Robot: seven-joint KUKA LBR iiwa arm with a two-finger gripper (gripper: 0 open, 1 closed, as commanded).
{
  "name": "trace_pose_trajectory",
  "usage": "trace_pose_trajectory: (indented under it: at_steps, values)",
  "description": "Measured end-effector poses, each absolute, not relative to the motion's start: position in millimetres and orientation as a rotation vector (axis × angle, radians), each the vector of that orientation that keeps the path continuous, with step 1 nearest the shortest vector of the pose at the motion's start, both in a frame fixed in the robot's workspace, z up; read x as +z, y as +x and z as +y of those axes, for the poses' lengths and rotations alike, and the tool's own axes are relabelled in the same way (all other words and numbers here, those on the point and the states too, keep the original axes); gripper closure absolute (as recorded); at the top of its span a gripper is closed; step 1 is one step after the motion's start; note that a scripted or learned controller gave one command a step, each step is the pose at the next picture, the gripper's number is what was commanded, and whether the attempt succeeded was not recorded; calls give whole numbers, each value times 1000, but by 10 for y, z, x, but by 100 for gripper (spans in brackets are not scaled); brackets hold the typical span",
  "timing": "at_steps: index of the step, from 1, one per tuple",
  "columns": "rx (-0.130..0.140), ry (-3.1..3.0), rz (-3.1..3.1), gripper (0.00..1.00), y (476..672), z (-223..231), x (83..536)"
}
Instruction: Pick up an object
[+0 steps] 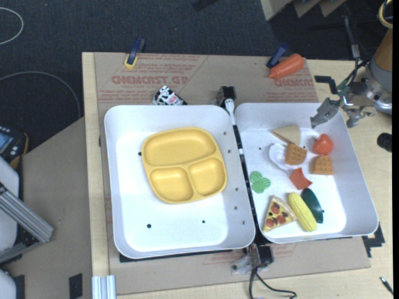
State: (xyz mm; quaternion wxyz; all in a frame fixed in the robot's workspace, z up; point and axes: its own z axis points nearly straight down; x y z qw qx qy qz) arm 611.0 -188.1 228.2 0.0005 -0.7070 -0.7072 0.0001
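Right bin (355, 185) crowded with toy food (299, 167), narrow gaps between pieces, yellow tray (182, 164) filling left bin's (124, 223) centre

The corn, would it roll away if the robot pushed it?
The corn is long and rounded, so a sideways push would probably roll it. It lies between the pizza and a dark green piece, which might stop it. It looks like smooth toy plastic, so likely light and slippery.

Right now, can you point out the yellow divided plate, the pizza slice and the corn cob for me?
yellow divided plate (167, 154): camera view, on the ridge between its compartments, left bin.
pizza slice (278, 215): camera view, on its topped face, right bin.
corn cob (302, 210): camera view, on the middle of its kernels, right bin.
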Motion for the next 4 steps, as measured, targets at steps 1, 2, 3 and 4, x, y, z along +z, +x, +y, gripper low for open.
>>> trace_pose_trajectory:
  at_steps: [1,2,3,4]
  values:
    - [4,-2218,-2218,0,6106,-1936,1672]
    - [5,-2218,-2218,0,6110,-1973,1236]
    - [-11,-2229,-2228,0,6156,-1979,901]
    - [-15,-2233,-2235,100,6175,-1985,1042]
